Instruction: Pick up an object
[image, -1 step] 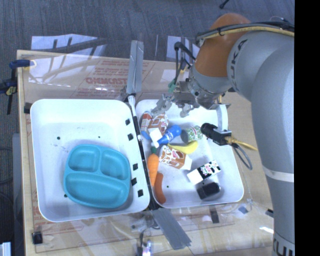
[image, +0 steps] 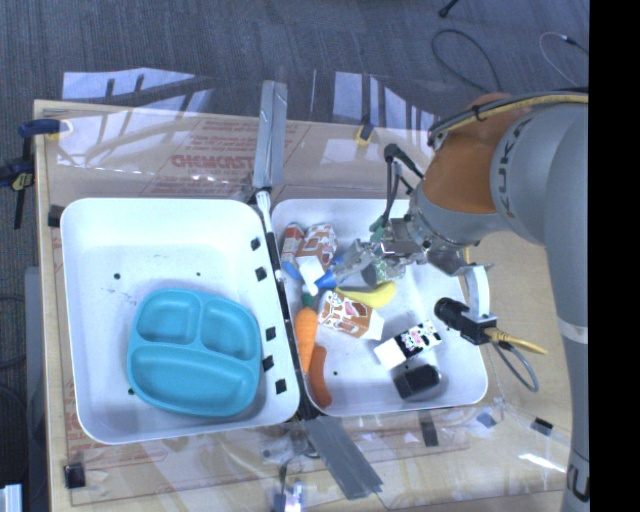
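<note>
- Grey metal two-finger gripper (image: 378, 258) is seen above right white plastic bin (image: 455, 392); finger state cannot be told.
- Smooth blue three-compartment plastic tray (image: 196, 352) is lodged in left white bin (image: 90, 260).
- Tapered orange carrot (image: 306, 338) is noted beside curved yellow banana (image: 372, 296).

Both bins are plain white: the left bin (image: 90, 250) and the right bin (image: 465, 385). In the left one lies a turquoise-blue divided tray (image: 195, 352), one flat shade all over. The right one is a jumble of colour: an orange carrot (image: 306, 335) beside a darker orange-red sausage shape (image: 319, 374), a yellow banana (image: 372, 295), a brown-and-white patterned carton (image: 347, 314), a white block with black patches (image: 410, 343) and a black lump (image: 416, 380). The arm (image: 530, 170) is grey with an orange band (image: 462, 165). The bench (image: 180, 150) is pale tan with faded red lettering.
</note>
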